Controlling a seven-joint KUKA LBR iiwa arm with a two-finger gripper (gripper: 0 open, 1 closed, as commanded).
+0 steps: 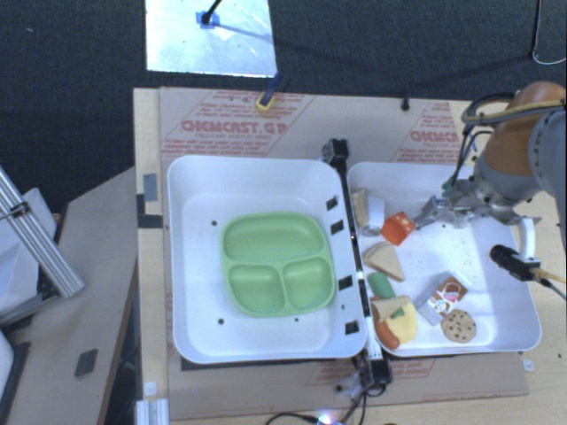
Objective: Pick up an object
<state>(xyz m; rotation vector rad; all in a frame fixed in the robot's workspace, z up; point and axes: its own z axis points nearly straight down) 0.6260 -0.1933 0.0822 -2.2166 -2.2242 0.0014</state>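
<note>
Several toy foods lie in the right bin [518,324]. An orange-red block [399,228] sits near its upper left, beside a white cup [375,212]. Below them are a bread wedge [384,261], a green piece [381,284], a yellow and red piece [395,320], a small printed box [446,295] and a cookie [458,327]. My gripper [432,212] is low over the right bin's upper part, just right of the orange-red block. Nothing shows as held by it.
The left bin [190,264] holds a green divided plate [276,264]. A black clip rail [347,237] runs between the bins. The grey arm with its orange band [523,140] comes in over the right bin's far right corner, trailing cables.
</note>
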